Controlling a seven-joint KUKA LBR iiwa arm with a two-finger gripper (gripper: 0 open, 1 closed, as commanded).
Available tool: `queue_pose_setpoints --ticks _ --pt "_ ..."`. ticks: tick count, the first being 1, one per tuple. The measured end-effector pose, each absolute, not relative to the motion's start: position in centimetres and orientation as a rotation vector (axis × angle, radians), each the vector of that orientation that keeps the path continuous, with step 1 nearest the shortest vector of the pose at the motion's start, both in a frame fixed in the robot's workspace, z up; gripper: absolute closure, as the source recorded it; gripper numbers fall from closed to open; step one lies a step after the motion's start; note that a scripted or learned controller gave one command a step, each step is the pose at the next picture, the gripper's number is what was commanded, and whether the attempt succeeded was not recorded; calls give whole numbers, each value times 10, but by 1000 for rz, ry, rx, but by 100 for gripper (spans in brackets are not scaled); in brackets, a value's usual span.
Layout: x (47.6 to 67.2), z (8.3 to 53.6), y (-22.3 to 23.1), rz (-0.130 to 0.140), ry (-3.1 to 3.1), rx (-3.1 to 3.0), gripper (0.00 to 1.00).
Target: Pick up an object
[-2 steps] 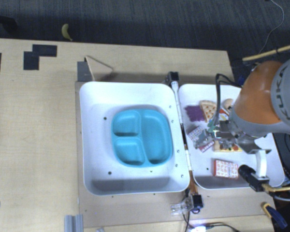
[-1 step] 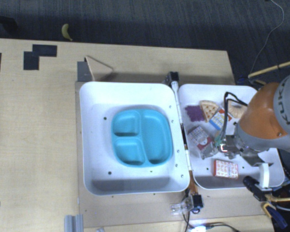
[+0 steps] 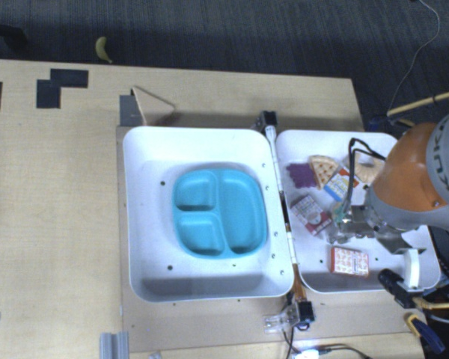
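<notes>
My gripper [image 3: 343, 229] hangs low over the middle of the right bin [image 3: 307, 275], under the grey arm with its orange band. Right beside it on the left lies a small dark red and grey packet [image 3: 312, 214]. A red patterned card box [image 3: 349, 261] lies just below the gripper. Farther back in the bin are a purple piece [image 3: 300, 174], a tan waffle-like wedge [image 3: 323, 169] and a blue and white packet [image 3: 335, 188]. The arm hides part of the bin's right side.
The left bin [image 3: 142, 275] holds a blue divided tray [image 3: 218, 212]. A dark divider rail [image 3: 280, 193] runs between the two bins. Black tape marks [image 3: 60, 87] lie on the bench at the far left. Cables and clips sit by the bins' front edge.
</notes>
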State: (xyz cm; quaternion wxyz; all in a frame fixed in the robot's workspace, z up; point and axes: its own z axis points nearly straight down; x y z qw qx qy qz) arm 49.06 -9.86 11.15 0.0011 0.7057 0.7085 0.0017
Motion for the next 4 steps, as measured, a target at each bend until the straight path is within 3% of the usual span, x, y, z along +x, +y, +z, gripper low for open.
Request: queue_pose_setpoints --ticks 1,2,3,4 --pt "491 111 -99 5 2224 2216 0" --pt "492 122 -98 9 2226 2211 100" --pt "492 122 -98 8 2225 2212 0" --pt "488 87 -83 5 2220 2215 0"
